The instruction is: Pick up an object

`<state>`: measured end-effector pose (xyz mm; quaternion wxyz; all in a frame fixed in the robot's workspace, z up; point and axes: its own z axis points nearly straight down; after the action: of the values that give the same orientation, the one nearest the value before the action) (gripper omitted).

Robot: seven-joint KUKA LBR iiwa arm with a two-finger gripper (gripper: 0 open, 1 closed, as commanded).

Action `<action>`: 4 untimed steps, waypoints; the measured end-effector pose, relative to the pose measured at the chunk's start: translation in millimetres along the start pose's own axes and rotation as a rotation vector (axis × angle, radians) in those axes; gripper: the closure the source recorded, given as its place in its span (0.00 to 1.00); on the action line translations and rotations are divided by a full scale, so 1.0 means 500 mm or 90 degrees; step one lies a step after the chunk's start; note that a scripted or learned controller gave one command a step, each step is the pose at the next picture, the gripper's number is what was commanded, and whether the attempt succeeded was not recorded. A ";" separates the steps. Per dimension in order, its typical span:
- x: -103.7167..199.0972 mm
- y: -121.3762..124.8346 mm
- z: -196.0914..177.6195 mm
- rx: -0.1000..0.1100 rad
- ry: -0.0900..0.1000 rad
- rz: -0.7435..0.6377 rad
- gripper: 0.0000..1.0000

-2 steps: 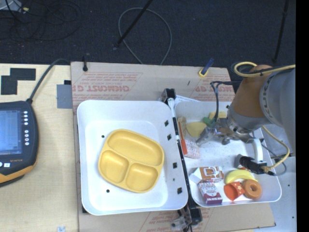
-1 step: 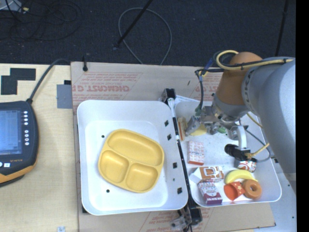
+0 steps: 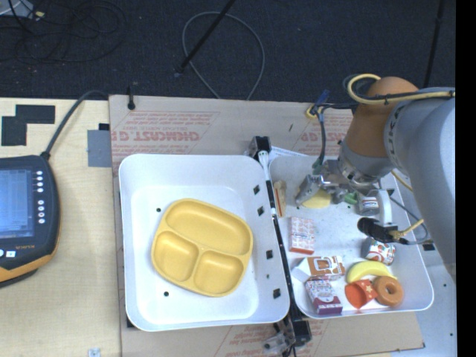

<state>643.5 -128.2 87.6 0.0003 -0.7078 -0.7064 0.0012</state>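
The gripper (image 3: 321,187) hangs low over the right bin (image 3: 424,292) near its far edge, a small yellow object (image 3: 318,201) directly beneath its jaws. Whether the jaws are open or closed cannot be told.

Bench (image 3: 67,288) — cardboard sheet (image 3: 193,125), two white bins (image 3: 141,192), perhaps a pendant (image 3: 22,214).

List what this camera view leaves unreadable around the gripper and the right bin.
- Gripper: finger state too small and cluttered to judge.
- Yellow item under the gripper: partly covered by it, identity unclear.
- Packet labels: print too small to read.
- Right bin: far right wall hidden by the arm.
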 end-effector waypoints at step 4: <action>-0.120 0.009 -0.030 -0.006 0.008 -0.007 0.00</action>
<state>647.8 -188.2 102.8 0.0015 -0.7040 -0.7102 -0.0061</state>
